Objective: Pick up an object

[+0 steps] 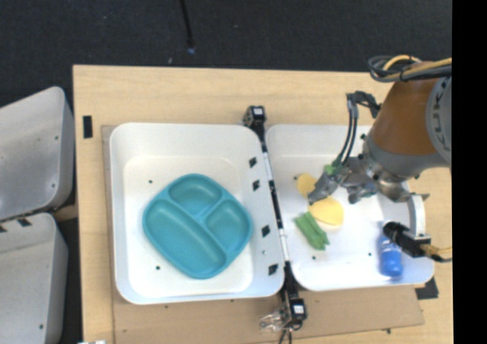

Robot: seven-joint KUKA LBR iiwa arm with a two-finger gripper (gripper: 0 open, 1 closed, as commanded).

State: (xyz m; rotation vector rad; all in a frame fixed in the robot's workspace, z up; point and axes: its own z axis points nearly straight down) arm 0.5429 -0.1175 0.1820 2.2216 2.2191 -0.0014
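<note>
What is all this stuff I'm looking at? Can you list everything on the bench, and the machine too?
Bench: one, light wood, under both bins.
Bins: two, white, side by side; left bin, right bin.
Divided tray: one, teal, three compartments, lying in the left bin.
Yellow objects: two, in the right bin; a small one near the divider, a larger one just below it.
Green object: one, elongated, right bin, beside the larger yellow one.
Blue object: one, right bin, near the lower right corner.
Arm: one, orange band and grey, reaching in from the right.
Pincer: one, dark grey, over the yellow objects.
</note>
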